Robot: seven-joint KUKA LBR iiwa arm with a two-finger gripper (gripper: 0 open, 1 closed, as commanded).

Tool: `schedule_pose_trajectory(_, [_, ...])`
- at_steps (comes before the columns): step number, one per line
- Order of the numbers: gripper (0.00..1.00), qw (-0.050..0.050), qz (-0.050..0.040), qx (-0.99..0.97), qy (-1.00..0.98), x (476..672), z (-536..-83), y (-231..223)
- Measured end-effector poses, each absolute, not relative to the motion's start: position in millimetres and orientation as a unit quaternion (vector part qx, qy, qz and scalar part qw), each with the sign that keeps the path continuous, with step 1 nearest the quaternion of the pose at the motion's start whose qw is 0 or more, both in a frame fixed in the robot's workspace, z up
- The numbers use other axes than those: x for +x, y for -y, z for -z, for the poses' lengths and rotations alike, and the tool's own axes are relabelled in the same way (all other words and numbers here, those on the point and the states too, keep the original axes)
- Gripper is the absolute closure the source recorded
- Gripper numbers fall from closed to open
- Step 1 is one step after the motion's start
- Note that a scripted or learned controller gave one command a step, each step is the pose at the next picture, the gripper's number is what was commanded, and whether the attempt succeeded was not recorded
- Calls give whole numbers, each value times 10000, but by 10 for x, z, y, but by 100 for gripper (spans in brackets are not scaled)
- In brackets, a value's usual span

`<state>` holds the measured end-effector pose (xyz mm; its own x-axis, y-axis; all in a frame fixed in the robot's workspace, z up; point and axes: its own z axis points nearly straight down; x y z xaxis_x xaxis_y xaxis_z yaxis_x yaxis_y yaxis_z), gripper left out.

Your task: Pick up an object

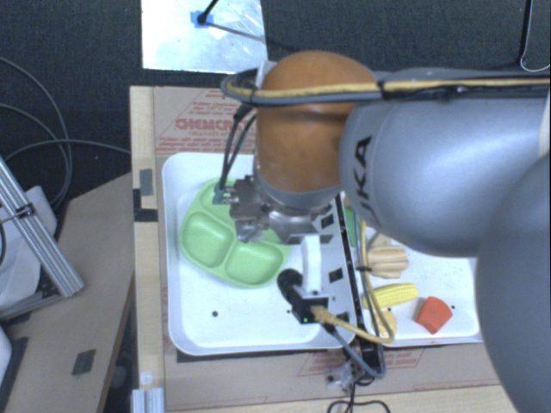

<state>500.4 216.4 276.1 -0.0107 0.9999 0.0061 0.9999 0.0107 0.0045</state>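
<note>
The arm [448,170] reaches in from the right and covers much of both bins. Its orange band sits over the middle of the left bin [185,317]. The claw [258,218] hangs under the wrist, right at the upper right edge of a green divided plate [225,243]. The wrist hides it from above, so I cannot tell whether it is open, closed or gripping anything.

The plate lies flat in the left bin, toward its upper half, with its compartments facing up. Its right side runs under the wrist. This is probably the thing being gone for, since nothing else lies so close to the claw.

It looks like moulded plastic: light, stiff and smooth, and likely a little slippery. The broad, shallow shape offers no body to close around, so the raised rim or a ridge between the compartments looks like the best hold. Taken at one edge, the plate would likely tip and swing as it lifts, and a shallow bite could slide off.

In the right bin [456,329], near the arm, lie a yellow corn cob [392,296], an orange block [433,314] and a pale ribbed piece [385,259]. They are small, chunky and look easier to pinch across the middle.
</note>
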Motion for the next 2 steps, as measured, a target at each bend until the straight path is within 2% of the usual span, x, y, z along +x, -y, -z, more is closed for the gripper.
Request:
schedule_pose_trajectory(1, [100,-41,100,-7058,7083,5021,-5266,-1922])
schedule_pose_trajectory(2, [100,25,-50,-7044,7098,4855,-3897,-2274])
